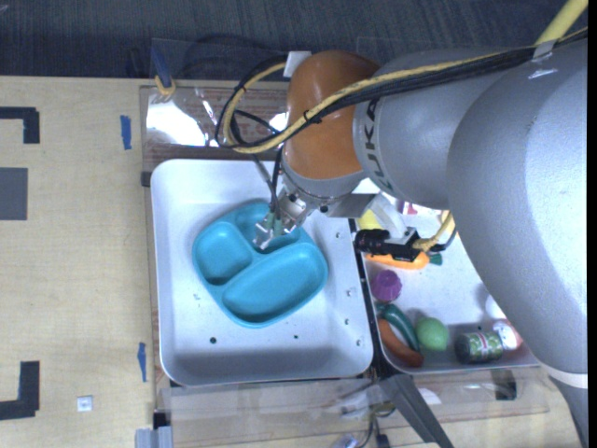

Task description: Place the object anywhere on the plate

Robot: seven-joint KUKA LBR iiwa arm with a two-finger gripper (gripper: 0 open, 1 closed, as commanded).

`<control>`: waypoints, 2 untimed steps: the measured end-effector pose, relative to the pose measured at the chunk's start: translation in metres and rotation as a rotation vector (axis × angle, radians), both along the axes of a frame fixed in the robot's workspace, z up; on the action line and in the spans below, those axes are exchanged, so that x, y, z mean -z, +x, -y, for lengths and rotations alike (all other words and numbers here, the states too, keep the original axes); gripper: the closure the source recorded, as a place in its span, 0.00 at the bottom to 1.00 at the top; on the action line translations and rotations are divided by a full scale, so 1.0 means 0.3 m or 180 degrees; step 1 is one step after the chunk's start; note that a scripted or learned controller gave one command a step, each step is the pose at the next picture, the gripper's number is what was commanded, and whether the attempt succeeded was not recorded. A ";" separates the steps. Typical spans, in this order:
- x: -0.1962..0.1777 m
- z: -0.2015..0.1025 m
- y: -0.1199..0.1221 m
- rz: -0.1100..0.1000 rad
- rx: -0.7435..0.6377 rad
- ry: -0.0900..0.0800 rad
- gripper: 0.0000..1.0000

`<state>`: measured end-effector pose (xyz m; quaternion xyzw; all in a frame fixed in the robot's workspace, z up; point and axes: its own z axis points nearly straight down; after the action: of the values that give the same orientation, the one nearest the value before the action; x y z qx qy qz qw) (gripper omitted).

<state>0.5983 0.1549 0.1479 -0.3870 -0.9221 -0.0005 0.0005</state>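
The jaws hang low over the blue plate (261, 267) in the left bin (187, 343). Whether they grip anything, I cannot tell.

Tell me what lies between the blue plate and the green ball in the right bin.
In the camera view, between the blue plate and the green ball come bare left-bin floor, the bins' rims, then a dark green-and-red vegetable.

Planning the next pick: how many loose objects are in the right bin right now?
5 visible: a purple piece, a dark green and red-orange vegetable, a green ball, a can and a yellow-orange item at the bin's top. The arm may hide more.
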 end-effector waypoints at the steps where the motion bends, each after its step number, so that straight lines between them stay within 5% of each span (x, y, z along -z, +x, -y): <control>1: 0.112 -0.129 0.132 0.0113 0.0302 0.0032 1.00; 2: 0.136 -0.170 0.221 0.0112 -0.0510 0.0011 1.00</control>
<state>0.6647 0.2060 0.1070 -0.3118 -0.9500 -0.0088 -0.0151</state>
